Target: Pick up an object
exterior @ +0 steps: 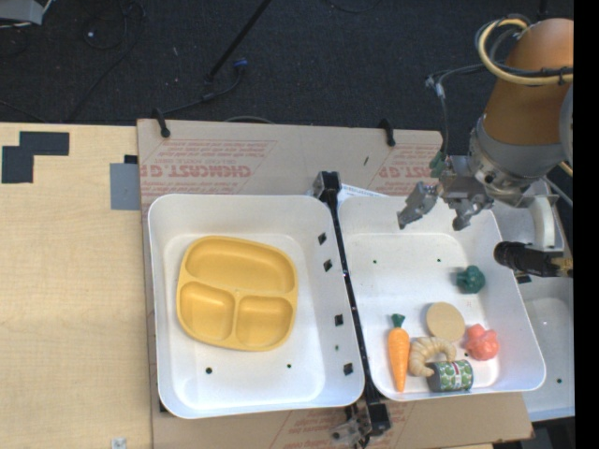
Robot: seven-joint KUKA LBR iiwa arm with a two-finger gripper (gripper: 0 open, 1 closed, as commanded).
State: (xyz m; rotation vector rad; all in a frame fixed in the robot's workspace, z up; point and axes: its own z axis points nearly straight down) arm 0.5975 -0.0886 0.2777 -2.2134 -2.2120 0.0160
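The gripper (pixel 438 212) was held above the far edge of the right bin (pixel 412 251), its fingers apart and nothing between them. A carrot (pixel 399 357), a can (pixel 451 376) and other toys were placed at the near right of that bin. A yellow plate (pixel 238 291) was placed in the left bin (pixel 178 232).

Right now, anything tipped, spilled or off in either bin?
Mostly tidy. The small green can lies on its side in the right bin, crowded against the carrot and the pale curled toy. The yellow divided plate sits flat in the left bin. No spill or damage visible.
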